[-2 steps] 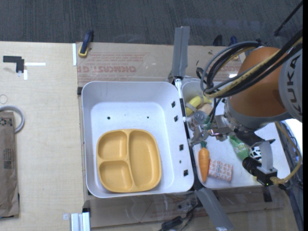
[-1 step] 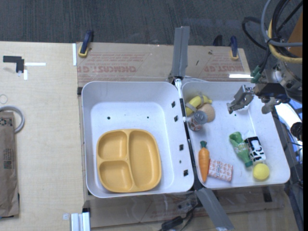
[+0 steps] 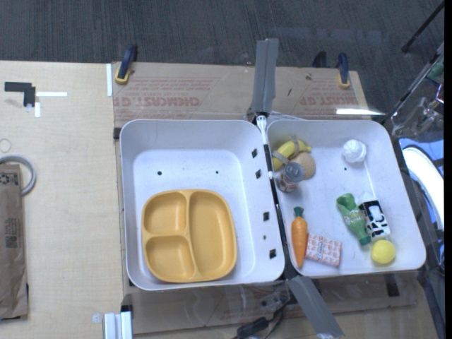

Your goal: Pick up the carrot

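Note:
The carrot [image 3: 299, 239] is orange with a small green top and lies lengthwise near the left wall of the right bin [image 3: 395, 189], towards the front. A pink patterned packet [image 3: 323, 251] lies right beside it, touching or nearly touching its lower end.
The right bin also holds a banana [image 3: 292, 149], a brown round item [image 3: 302, 166], a white object [image 3: 354, 151], a green item [image 3: 351, 215], a black-and-white packet [image 3: 374, 219] and a yellow lemon [image 3: 383, 252]. A yellow divided plate [image 3: 189, 234] sits in the left bin [image 3: 141, 161].

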Controlling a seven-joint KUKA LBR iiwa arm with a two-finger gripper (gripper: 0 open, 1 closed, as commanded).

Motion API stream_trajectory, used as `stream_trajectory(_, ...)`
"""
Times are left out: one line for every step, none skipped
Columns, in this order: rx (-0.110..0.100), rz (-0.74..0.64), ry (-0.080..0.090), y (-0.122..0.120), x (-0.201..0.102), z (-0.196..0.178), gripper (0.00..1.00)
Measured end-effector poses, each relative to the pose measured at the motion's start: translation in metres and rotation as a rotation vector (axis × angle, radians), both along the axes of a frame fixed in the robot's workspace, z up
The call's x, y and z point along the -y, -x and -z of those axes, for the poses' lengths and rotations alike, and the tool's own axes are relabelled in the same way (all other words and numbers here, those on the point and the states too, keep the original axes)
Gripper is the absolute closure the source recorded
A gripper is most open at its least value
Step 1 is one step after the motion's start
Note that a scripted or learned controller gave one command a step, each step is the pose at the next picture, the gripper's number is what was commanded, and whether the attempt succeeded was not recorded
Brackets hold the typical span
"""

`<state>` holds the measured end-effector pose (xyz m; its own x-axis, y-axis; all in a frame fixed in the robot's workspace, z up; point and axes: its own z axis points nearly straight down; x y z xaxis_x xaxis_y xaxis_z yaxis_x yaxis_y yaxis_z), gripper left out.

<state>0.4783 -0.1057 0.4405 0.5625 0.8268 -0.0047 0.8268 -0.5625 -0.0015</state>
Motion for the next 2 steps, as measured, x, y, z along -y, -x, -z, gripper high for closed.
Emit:
stream_trajectory(-0.001,0.06,0.0,-0.006,0.103,0.0,0.0)
stream_trajectory(-0.001,-0.136,-0.004,0.002,0.091,0.288,0.0)
